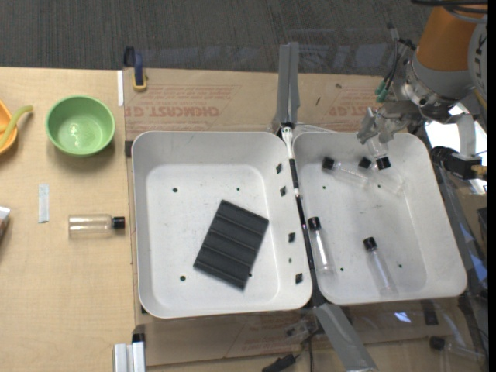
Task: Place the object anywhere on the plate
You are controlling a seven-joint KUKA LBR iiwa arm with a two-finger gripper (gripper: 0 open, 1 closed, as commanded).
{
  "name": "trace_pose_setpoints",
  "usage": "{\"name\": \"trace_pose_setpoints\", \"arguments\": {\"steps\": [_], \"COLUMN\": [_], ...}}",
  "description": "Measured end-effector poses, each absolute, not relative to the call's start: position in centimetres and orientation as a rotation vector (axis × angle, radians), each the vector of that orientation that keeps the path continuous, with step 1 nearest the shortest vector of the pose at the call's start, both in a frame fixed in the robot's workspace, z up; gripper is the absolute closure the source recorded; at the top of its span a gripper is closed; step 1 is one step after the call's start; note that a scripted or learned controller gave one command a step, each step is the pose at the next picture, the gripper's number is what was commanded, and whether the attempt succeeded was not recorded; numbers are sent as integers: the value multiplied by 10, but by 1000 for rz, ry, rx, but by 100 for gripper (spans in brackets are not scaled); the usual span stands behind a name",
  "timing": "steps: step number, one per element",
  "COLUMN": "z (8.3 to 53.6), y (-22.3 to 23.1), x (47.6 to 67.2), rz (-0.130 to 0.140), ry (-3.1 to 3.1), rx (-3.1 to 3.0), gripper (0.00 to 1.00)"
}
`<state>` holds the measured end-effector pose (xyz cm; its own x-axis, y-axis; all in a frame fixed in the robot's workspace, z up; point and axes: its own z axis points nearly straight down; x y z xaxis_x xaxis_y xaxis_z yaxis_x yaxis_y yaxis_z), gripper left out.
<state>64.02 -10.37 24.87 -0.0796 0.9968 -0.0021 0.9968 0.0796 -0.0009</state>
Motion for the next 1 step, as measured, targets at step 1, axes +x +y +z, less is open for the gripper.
{"name": "trace_pose_setpoints", "arguments": {"steps": [1], "z": [235], "y": [-64], "x": [528], "rz": [-4], "ry": [2383], "rx": [2050], "gripper": [100]}}
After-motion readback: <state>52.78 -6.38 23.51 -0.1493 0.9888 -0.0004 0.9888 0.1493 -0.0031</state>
